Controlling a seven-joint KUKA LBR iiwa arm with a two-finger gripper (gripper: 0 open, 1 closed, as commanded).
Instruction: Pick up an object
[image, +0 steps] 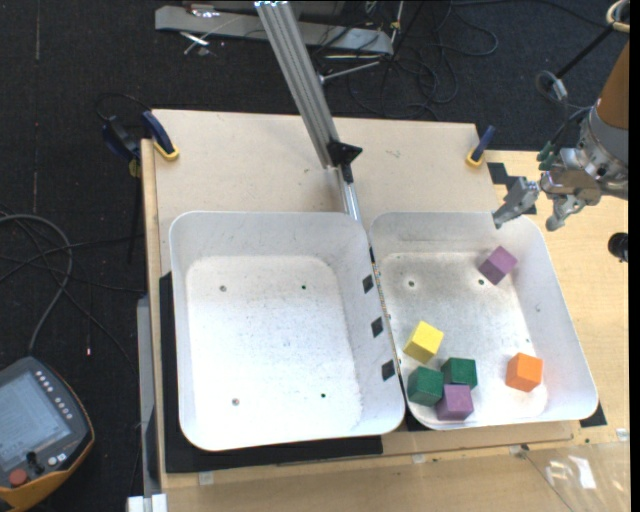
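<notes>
The end effector (533, 205) hovers at upper right, fingers apart, empty — just above the purple cube (497, 265) in the right bin (560, 300). Likely light, rigid — grip opposite flat faces.

No text, label or number can be read; the handheld pendant's (35, 430) screen seems too blurred to make out.

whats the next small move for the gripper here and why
Probably lower toward the purple cube in the right bin. The gripper hangs above that bin's far rim with fingers spread and nothing between them, and that cube sits nearest, apart from the others.
</notes>
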